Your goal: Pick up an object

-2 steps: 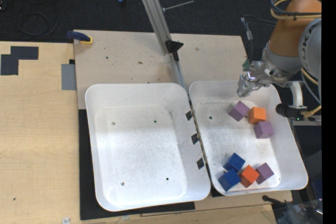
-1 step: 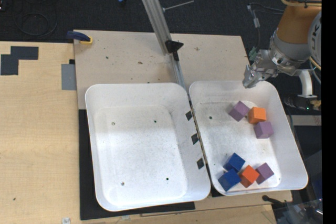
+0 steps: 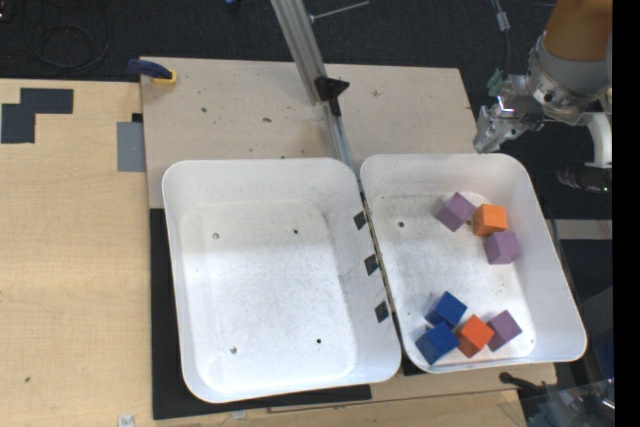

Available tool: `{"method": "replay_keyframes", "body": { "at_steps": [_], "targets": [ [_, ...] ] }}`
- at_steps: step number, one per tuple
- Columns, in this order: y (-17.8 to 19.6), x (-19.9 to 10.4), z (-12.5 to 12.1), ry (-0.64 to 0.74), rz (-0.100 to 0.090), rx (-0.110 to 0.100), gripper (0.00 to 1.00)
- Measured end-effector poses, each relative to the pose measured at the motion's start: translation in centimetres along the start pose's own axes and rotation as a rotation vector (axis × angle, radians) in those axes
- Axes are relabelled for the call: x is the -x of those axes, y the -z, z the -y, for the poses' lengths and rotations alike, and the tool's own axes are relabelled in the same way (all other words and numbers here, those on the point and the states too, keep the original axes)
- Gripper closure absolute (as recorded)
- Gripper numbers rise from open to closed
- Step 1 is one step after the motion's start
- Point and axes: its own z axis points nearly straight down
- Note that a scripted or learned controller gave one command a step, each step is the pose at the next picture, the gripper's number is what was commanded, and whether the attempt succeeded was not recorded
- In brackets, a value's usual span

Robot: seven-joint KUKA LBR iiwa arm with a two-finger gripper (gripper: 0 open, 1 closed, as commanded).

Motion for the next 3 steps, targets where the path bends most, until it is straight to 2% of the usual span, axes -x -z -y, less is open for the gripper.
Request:
{"method": "replay_keyframes", "body": {
  "at_steps": [3],
  "targets": [
    [-0.2,-14.5,6.5,0.002,-0.003,-0.008,1.00]
  ]
}}
